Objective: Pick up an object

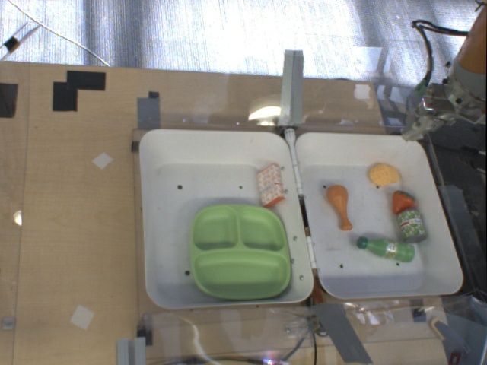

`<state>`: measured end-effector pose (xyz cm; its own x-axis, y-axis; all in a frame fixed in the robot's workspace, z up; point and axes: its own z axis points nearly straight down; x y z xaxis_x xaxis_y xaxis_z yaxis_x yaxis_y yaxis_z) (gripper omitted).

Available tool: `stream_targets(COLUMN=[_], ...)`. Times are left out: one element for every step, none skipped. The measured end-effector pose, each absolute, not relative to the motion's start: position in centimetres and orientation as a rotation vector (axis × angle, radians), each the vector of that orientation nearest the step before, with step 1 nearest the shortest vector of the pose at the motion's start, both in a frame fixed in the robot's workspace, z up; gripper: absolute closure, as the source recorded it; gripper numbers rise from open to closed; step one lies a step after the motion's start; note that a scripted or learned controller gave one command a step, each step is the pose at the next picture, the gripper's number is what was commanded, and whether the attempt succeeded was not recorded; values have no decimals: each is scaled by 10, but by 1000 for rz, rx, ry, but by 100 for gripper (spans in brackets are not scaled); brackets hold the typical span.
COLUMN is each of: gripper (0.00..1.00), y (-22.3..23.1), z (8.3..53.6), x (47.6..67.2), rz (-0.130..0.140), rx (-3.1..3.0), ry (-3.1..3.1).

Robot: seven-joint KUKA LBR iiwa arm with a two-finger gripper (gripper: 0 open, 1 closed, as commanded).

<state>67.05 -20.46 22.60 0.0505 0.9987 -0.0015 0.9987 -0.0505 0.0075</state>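
I see two bins on the bench. Left bin (163, 204) holds a green divided tray (240, 251) at its near side and a small snack packet (270, 185) against its right wall. Right bin (434, 280) holds a drumstick (339, 205) left of centre, a green bottle (388, 249) lying near, a speckled jar with orange cap (409, 217) at right, a yellow cookie (384, 175) far. Gripper (430, 112) sits past the right bin's far right corner, above nothing; can't tell its grip state.
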Motion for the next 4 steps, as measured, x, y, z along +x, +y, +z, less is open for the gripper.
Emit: stream_targets(gripper=[100, 100, 100, 100], y=[-200, -205, -202, -203], z=[224, 220, 237, 226], x=[670, 656, 671, 671], rz=[5, 5, 5, 6], rx=[2217, 2246, 2058, 2088], ry=[2217, 2190, 2363, 2338])
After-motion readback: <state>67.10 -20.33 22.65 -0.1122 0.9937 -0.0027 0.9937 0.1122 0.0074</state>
